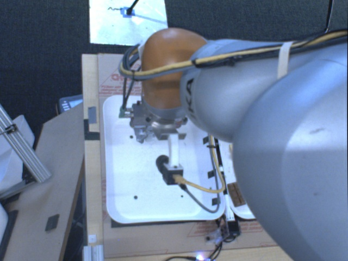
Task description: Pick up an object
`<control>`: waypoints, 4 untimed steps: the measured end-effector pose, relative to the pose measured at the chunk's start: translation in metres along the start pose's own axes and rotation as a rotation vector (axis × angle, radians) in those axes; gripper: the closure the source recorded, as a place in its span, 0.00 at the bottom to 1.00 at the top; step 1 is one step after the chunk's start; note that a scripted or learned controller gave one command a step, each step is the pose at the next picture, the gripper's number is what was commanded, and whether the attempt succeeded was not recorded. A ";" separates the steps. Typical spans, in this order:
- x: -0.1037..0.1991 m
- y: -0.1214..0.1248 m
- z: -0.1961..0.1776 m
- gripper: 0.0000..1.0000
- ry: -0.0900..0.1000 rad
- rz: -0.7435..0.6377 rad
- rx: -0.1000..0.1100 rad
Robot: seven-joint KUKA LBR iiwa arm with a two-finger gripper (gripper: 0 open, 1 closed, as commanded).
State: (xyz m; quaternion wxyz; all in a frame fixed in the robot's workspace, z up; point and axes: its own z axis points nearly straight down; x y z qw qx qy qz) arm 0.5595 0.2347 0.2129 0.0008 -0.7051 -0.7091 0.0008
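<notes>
My gripper [147, 129] hangs under the orange band [166, 64] over the far part of the left white bin [122, 200]. The wrist and arm hide what lies right below it. On the bin floor that shows, I see only a few tiny dark specks [136, 197], and no object that I can make out. The big grey arm [272, 124] covers nearly all of the right bin, of which a thin strip [242, 211] shows at the lower middle.
The bins rest on a cardboard sheet [95, 145] on the bench. A sheet of white paper [128, 15] lies at the back. A slanted aluminium rail [22, 151] and a brown board [49, 189] stand to the left.
</notes>
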 end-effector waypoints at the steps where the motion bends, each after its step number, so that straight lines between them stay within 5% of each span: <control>1: 0.000 -0.061 0.060 1.00 -0.001 0.005 0.005; 2: 0.000 -0.073 0.011 1.00 0.002 0.002 -0.004; 3: 0.000 -0.073 0.048 1.00 0.000 0.005 0.000; 4: 0.000 -0.072 0.024 1.00 0.002 0.003 -0.004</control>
